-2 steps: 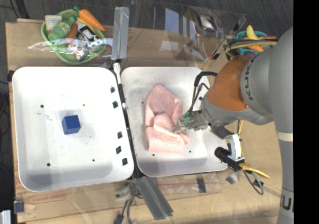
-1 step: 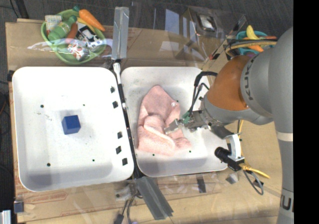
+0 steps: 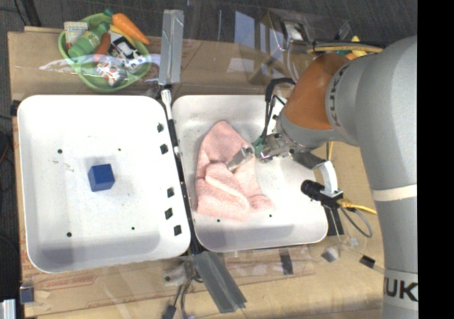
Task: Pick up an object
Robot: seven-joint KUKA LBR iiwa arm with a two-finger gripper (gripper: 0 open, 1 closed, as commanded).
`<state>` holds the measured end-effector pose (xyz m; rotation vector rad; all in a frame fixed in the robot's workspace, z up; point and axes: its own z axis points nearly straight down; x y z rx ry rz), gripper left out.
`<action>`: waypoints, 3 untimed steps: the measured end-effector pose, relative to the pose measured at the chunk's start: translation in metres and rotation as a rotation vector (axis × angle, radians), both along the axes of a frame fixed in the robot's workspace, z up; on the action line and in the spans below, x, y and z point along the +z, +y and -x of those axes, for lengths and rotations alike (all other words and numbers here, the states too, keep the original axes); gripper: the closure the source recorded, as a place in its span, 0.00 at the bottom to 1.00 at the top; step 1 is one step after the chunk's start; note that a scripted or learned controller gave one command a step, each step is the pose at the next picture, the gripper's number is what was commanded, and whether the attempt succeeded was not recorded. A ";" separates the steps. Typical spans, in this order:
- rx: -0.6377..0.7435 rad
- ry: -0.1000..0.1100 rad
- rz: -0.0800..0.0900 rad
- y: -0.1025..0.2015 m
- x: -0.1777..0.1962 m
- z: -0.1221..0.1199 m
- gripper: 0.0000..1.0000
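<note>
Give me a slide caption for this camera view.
Gripper reaches the pink towel; blue cube sits in the other bin.

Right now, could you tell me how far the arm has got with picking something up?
Done: the arm has reached into the right bin, its gripper down at the pink cloth. In hand: closing on the cloth; no lift is visible, as it lies flat. Left: raising it clear. The blue cube sits untouched in the left bin.

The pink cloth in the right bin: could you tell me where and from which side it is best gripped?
Probably at a raised fold near the middle of the pink cloth, coming straight down from above. It lies crumpled and nearly flat on the floor of the right bin, so its edges give little to pinch.
</note>
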<state>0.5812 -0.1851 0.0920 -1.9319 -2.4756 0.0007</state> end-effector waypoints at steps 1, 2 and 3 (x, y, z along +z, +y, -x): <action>0.045 -0.003 0.000 0.023 0.001 -0.026 0.00; 0.072 -0.004 0.001 0.017 0.002 -0.045 0.00; 0.175 0.002 -0.001 0.010 0.000 -0.020 0.00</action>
